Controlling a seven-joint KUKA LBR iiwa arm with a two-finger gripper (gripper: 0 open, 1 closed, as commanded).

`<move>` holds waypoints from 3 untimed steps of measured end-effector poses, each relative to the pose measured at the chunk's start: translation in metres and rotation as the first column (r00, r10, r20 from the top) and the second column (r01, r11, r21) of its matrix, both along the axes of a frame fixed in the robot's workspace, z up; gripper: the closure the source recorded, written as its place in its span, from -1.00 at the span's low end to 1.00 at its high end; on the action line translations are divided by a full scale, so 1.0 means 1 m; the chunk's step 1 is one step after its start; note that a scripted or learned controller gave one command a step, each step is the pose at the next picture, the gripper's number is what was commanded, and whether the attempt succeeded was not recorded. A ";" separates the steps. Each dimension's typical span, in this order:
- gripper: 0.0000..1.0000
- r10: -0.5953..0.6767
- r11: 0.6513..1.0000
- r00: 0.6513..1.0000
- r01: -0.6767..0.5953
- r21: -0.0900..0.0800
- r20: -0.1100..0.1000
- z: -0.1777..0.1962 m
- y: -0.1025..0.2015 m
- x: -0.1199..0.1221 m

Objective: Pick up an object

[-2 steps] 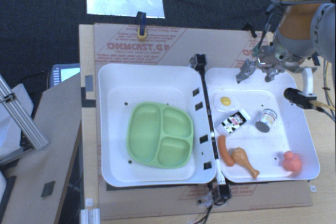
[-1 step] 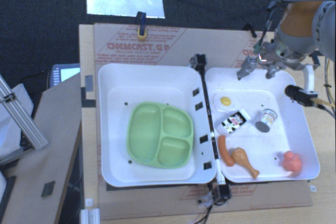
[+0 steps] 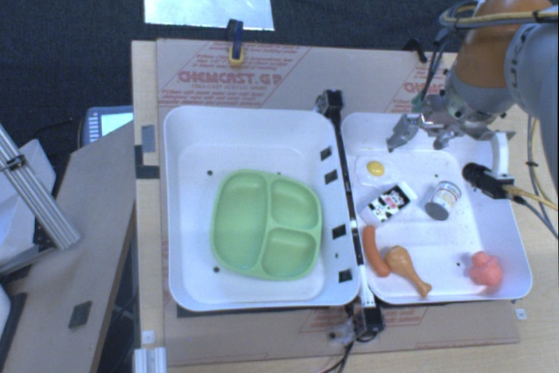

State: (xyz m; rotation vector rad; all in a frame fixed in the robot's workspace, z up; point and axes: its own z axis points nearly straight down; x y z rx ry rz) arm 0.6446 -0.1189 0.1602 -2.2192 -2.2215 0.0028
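Note:
My gripper (image 3: 421,139) hangs over the back of the right bin (image 3: 502,223), its two fingers spread open with nothing between them. In front of it lie a fried-egg toy (image 3: 376,169), a black-and-white box (image 3: 389,202) and a small tin can (image 3: 443,198). Nearer the front edge are an orange sausage-like piece (image 3: 373,248), a toy chicken drumstick (image 3: 408,266) and a pink lump (image 3: 486,269). The egg is the closest, a little left of and below the fingers.
The left bin (image 3: 188,214) holds a green divided plate (image 3: 266,224). A black divider strip (image 3: 342,188) runs between the two bins. A white-and-black fitting (image 3: 494,170) on a cable sits at the right bin's right rim.

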 end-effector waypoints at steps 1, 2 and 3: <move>-1.00 0.000 1.000 1.000 0.000 0.000 0.000 -0.044 -0.004 -0.005; -1.00 -0.001 1.000 1.000 0.001 0.001 0.008 -0.072 -0.004 -0.002; 1.00 0.000 1.000 1.000 0.000 -0.002 0.014 -0.061 -0.004 -0.001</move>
